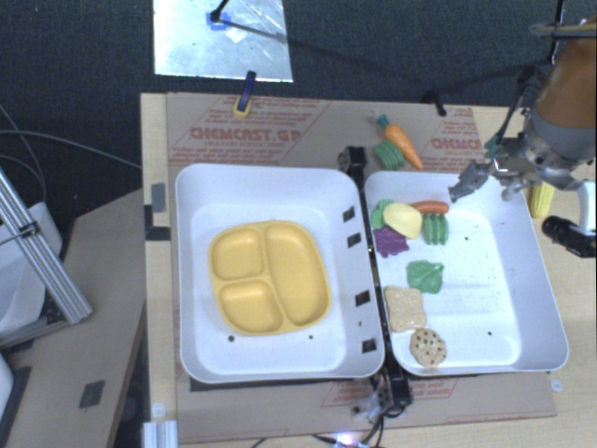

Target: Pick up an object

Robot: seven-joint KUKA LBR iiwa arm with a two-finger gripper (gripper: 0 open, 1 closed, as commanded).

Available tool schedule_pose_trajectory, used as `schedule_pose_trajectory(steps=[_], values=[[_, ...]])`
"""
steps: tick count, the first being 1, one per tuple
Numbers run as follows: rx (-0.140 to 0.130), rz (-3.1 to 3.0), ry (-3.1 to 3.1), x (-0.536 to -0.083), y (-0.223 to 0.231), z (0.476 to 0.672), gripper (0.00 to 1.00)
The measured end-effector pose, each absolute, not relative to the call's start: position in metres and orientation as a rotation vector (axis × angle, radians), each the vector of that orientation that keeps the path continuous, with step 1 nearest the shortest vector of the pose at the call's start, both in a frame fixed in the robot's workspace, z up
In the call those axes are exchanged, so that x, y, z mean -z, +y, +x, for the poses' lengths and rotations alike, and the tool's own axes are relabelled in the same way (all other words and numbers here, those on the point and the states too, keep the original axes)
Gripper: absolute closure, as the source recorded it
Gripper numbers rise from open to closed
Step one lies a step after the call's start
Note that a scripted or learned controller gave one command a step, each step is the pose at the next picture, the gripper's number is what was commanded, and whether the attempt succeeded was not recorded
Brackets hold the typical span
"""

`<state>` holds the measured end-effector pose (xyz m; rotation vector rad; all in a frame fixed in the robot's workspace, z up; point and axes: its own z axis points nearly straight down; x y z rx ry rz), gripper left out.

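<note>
Task not yet accomplished: the tool [469, 183] hangs over the far right corner of the right bin [522, 278], nothing visibly held, opening indeterminate, while the toy food [410, 227] lies along that bin's left side, untouched.

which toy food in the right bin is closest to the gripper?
The red-orange piece at the top of the right bin, just left of the gripper. The yellow piece, green leaf, cracker and cookie lie farther off.
</note>
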<state>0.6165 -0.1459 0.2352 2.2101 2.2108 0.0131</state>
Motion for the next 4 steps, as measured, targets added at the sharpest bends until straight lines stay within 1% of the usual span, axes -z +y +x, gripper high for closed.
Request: schedule_pose_trajectory(steps=[1,2,3,4], values=[[-0.005,2.209,2.224,-0.237,-0.144,0.616,1.00],[0.004,2.226,2.225,-0.217,-0.129,0.535,1.00],[-0.002,2.219,2.221,-0.219,-0.129,0.539,0.00],[0.006,2.226,2.225,-0.118,-0.136,0.523,0.00]])
